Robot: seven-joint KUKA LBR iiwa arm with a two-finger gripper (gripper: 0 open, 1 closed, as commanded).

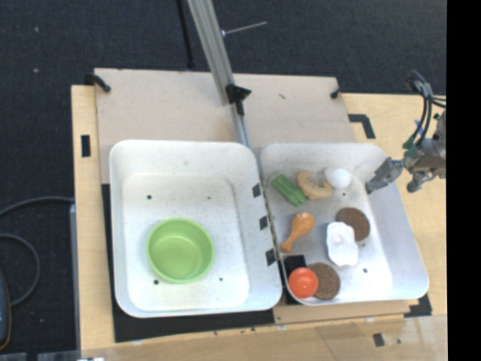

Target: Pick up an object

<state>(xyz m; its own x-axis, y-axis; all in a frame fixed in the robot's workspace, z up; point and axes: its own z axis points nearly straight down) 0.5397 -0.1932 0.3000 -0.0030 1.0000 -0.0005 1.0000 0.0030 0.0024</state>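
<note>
Camera view: gripper (396, 173) is hovering at the right bin's (409, 254) upper-right rim, fingers look spread w/ nothing between them. Judging by that, approach step is underway; nothing's picked yet. Next move needs a reach left & down over a target. Nearest obj is the white egg-like ball (337, 177), sitting beside the tan curved piece (313, 186); it's looking small, smooth, round, prob slippery.
</note>
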